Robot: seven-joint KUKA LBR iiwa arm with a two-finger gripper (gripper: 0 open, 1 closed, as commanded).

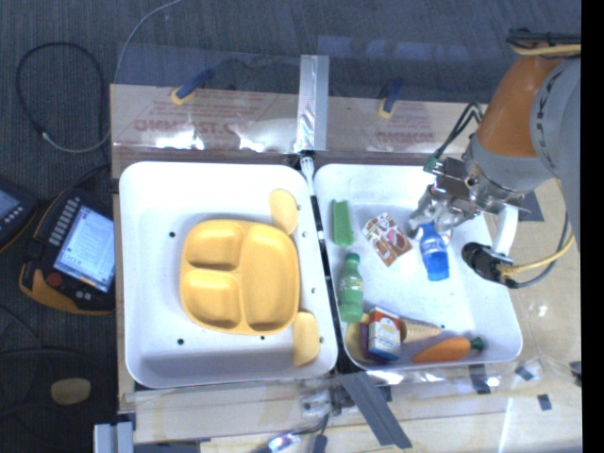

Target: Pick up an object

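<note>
- Small blue plastic bottle [435, 256] with a white cap: lies in the right white bin [491, 300], in its upper right part, directly under the hand [442, 211]; label print too small to read.
- Hand: grey, low over the bottle's cap end; whether it grips the bottle, or how far it is spread, cannot be told.
- Red-and-white printed packet [387, 236]: just left of the bottle; lettering illegible.
- Green flat bar [341, 222] and green plastic bottle [350, 287]: along the bin's left wall.
- Small red carton [384, 336] and orange carrot [445, 349]: near front wall.
- Yellow compartment tray [238, 275]: left white bin [151, 196].
- Surface: cardboard strip [217, 116] behind the bins, red print unreadable.
</note>
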